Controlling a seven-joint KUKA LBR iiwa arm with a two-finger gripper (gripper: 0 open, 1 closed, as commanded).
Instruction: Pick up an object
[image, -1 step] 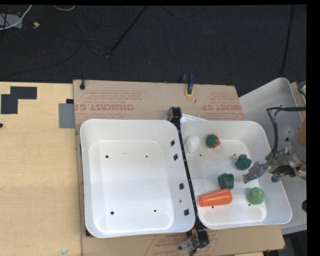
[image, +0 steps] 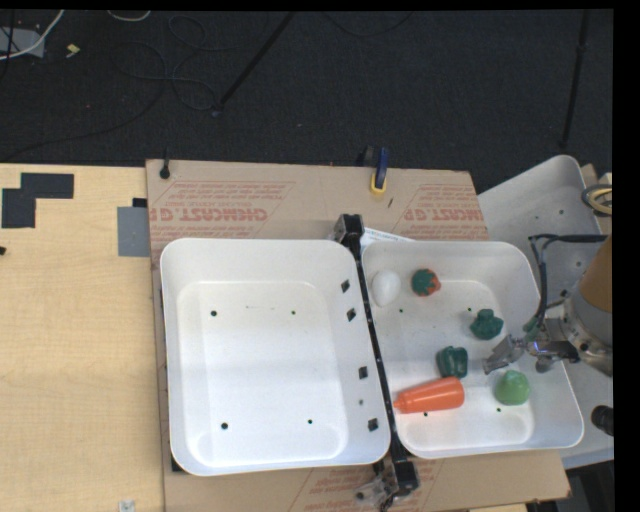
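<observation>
The orange carrot (image: 430, 397) lies nearly level in the right bin (image: 555, 440), its long axis across the view, narrow tip toward the divider. 1 carrot, 1 white egg (image: 386, 288), 1 red-green piece (image: 425, 282), 3 green pieces. The carrot is left of and below the jaws (image: 505, 355); whether they are wide or narrow, I cannot tell. The light green ball (image: 513, 388) sits just below them.

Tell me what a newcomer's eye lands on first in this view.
The orange carrot-shaped toy stands out, lying near the front of the right bin by the divider. Around it sit small green toys, with a light green ball just beneath the gripper reaching in from the right. The left bin is a wide white blank beside them.
</observation>
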